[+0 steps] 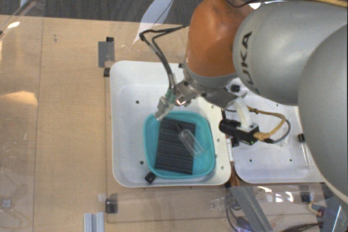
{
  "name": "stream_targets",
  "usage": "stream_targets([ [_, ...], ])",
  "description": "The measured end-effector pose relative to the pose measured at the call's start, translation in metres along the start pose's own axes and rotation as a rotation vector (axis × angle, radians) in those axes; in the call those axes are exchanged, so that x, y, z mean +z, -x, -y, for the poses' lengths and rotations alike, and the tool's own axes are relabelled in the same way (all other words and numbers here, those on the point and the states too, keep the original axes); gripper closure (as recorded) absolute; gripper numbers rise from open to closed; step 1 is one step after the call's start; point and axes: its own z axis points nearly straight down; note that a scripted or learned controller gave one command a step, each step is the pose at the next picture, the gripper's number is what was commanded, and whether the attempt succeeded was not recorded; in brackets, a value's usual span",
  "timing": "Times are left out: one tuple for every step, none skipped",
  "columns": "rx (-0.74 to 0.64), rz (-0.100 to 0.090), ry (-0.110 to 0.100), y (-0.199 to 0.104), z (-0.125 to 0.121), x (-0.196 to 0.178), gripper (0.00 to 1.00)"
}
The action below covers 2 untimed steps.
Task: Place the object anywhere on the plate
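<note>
A teal square plate (205,164) lies in the left white bin (128,133), toward its front right. On the plate rests a dark ribbed rectangular block (169,154). A small clear plastic piece (191,142) lies tilted across the block's upper right part. My gripper (165,108) hangs over the plate's back left corner, just above the rim, apart from both items. A small black piece (149,176) sits on the bin floor against the plate's front left corner.
The grey arm with its orange band (217,35) covers the back right of the left bin and much of the right bin (272,165). A black cable (156,51) loops over the left bin's back. A black and yellow connector (242,132) hangs by the divider.
</note>
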Motion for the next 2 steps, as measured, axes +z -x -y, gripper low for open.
stream_targets([
  [-0.197,0.003,0.002,0.077,0.033,-0.053,0.0],
  [-0.266,0.005,0.003,0.123,-0.048,-0.126,0.0],
])
